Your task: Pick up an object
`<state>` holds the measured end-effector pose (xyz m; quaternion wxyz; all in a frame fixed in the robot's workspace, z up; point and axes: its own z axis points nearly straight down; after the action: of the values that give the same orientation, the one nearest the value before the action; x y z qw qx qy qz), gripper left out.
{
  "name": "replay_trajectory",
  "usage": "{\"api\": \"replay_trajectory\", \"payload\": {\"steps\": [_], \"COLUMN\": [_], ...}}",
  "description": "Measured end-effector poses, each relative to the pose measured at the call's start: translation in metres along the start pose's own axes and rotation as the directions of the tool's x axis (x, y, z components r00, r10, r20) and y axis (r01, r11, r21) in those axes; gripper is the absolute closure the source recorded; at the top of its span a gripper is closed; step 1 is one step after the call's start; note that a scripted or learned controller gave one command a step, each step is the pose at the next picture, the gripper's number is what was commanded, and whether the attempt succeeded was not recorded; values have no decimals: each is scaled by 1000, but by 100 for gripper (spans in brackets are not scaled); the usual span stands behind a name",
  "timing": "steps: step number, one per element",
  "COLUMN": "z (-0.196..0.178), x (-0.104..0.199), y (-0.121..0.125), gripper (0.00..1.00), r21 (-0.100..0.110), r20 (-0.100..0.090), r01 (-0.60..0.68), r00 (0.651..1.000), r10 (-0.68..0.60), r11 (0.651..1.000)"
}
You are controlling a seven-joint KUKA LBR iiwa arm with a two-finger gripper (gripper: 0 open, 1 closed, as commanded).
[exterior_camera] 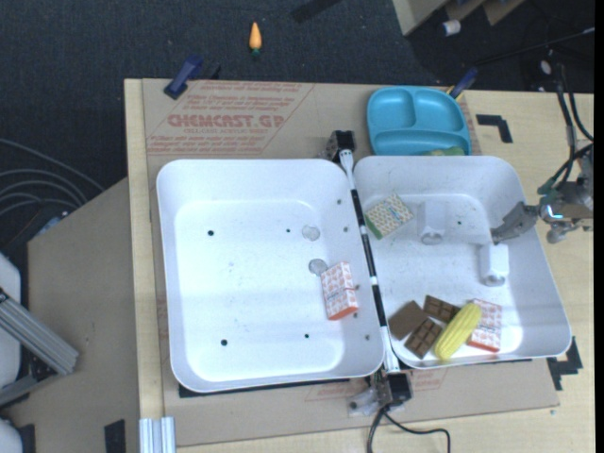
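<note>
From my remote station I see the tool (514, 223) at the right edge of the right bin (528, 281), hanging just over the rim; whether it is open or closed I cannot tell at this resolution, and nothing is visibly held by it. It appears apart from every object. The right bin carries, along its near edge, a yellow corn cob (457, 329) lying tilted across a brown chocolate bar (422, 327), with a red-and-white packet (486, 327) touching the cob's right side; a pale patterned box (389, 215) lies near the bin's far-left corner. The left bin (236, 272) holds a red-and-white carton (339, 290) close to its right wall, near the divider between bins. Beyond the right bin, a blue compartment tray (415, 121) rests on the tabletop (151, 159). A small orange object (255, 36) lies on the dark floor behind.
</note>
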<state>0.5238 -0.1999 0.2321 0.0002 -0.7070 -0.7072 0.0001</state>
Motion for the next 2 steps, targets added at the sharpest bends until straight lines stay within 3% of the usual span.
{"api": "replay_trajectory", "payload": {"steps": [1, 2], "z": [69, 124], "x": [78, 106], "y": [9, -45], "gripper": [0, 0], "r21": [2, 3], "r20": [-2, -1], "r01": [1, -1], "r00": [1000, 1000], "r10": [-1, 1], "r11": [1000, 1000]}}
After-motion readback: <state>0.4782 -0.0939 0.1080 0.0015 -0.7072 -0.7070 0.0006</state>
